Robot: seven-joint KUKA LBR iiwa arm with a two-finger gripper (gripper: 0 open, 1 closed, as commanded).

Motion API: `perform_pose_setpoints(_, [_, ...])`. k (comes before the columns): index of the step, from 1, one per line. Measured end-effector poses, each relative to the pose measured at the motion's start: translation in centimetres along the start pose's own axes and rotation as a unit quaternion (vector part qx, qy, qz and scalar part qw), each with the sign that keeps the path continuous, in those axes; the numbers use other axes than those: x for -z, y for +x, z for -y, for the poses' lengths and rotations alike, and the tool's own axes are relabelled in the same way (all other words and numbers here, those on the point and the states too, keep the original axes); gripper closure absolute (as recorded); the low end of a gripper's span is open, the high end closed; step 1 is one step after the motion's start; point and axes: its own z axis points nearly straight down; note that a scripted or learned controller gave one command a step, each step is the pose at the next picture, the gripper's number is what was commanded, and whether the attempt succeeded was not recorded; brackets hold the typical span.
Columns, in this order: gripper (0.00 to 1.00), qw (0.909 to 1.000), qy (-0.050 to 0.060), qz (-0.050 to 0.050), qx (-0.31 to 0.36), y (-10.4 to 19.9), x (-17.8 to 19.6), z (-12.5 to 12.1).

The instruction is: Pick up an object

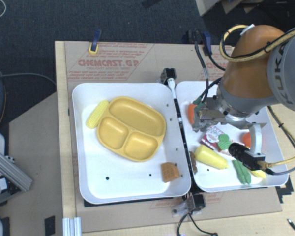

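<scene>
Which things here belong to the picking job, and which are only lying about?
Job:
end effector over the right white bin
orange carrot-like toy
yellow plastic toy

Lying about:
yellow divided plate
yellow toy corn cob
small brown square cracker

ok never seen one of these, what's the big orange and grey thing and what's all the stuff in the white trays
The orange and grey thing is a robot arm, reaching in from the right. One camera looks down on the bench at a slant. Its gripper hangs low over the right bin, among toy foods: a yellow pepper-like piece, a green pod and a red piece. The left bin holds a yellow divided plate, a toy corn cob beside it, and a small brown cracker. I cannot tell whether anything is gripped.
</scene>
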Motion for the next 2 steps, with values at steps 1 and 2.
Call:
perform_pose_setpoints(1, [1.00, 1.0000, 0.000, 0.001, -0.003, -0.05, -0.44, 1.46])
perform_pose_setpoints(2, [1.00, 1.0000, 0.000, 0.001, -0.002, 0.70, -0.94, 2.01])
